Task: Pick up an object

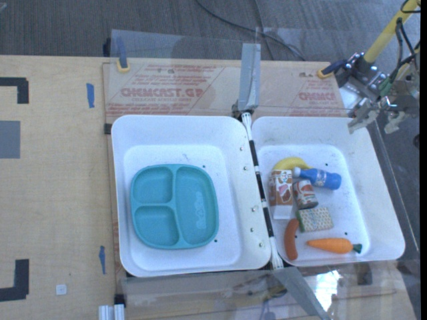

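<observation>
Carrot (329, 245) lay lengthwise across the right bin (373, 179) front, near me. Gripper (371, 105) hung beyond that bin's far right corner, so my target sat down-left of it; jaw state unreadable.

Two white bins (179, 131); in the left, a teal divided plate (175, 206); in the right, a yellow banana (291, 163), blue bottle with white cap (321, 177), orange carrot with green tip (329, 245), red-brown sausage (291, 239), speckled green sponge (315, 219), red-and-white printed carton (281, 193); tan bench (53, 179) with blue tape marks.
</observation>
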Tool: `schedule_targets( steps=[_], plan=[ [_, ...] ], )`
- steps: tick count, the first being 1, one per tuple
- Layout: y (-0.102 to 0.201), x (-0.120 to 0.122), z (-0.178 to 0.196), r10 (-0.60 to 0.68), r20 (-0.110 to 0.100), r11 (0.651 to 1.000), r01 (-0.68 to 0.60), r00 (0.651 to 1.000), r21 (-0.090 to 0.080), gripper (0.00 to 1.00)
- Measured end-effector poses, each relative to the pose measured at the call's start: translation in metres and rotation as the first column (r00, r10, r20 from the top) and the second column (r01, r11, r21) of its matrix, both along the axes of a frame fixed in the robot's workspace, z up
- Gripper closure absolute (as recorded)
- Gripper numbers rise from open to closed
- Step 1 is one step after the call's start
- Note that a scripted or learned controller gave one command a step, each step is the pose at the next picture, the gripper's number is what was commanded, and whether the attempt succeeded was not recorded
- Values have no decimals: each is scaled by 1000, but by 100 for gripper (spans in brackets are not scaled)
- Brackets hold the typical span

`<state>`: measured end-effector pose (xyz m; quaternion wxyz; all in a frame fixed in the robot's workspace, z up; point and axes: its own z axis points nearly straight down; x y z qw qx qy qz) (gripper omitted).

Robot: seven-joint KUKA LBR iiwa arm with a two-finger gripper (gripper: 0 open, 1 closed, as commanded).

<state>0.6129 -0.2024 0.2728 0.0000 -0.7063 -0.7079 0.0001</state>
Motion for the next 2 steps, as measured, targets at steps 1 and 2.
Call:
schedule_targets(
  steps=[1,2],
  plan=[
    [18,-2,-162,46,-1,999,-46,999,0,0],
    [39,-43,-185,84,6,996,-84,996,-2,0]
  ],
)
